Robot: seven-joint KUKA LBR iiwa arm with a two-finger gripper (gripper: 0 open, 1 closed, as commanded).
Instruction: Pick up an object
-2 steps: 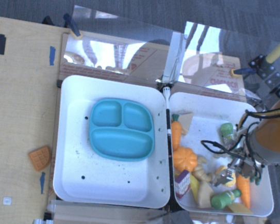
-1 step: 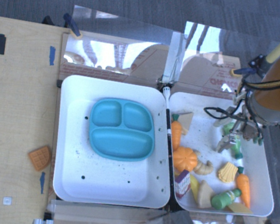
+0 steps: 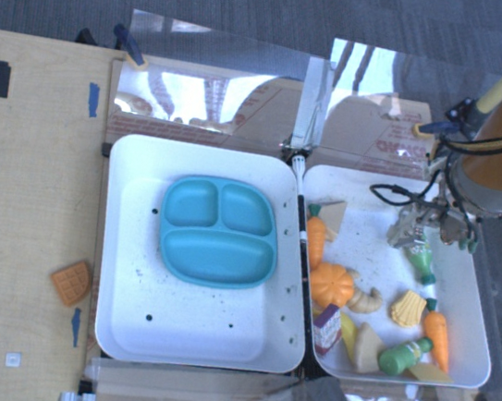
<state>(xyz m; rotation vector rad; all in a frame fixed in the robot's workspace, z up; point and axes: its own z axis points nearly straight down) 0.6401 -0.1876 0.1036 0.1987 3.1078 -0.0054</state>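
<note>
Leftmost, a small brown waffle-like toy square [image 3: 72, 281] lies on the pale wooden bench [image 3: 16, 207], just outside the left white plastic bin [image 3: 121, 316]. That bin holds a turquoise divided plastic plate [image 3: 218, 232], set toward its far half.

Right of the plate, across the divider between the bins, the right white plastic bin [image 3: 470, 358] carries the toy food. Nearest the plate is a long orange toy carrot [image 3: 315, 242] along the bin's left wall, with a round orange toy pumpkin [image 3: 332, 285] just below it and a beige peanut-shaped piece [image 3: 366, 302] touching the pumpkin's right side. Farther from the plate lie a yellow toy corn cob [image 3: 408, 308], a second small orange carrot [image 3: 437, 337], and a green bottle-shaped toy [image 3: 401, 356] near the bin's front edge.

Farthest from the plate, the grey metal two-finger gripper [image 3: 411, 236] hangs at the back of the right bin, above a small green object [image 3: 422, 264] just below it. How its fingers stand cannot be told; cabling and blur hide them. Nothing is visibly lifted, so by my reading the pick is not yet made: closing on an item and raising it remain. The green object seems the likeliest target.
</note>
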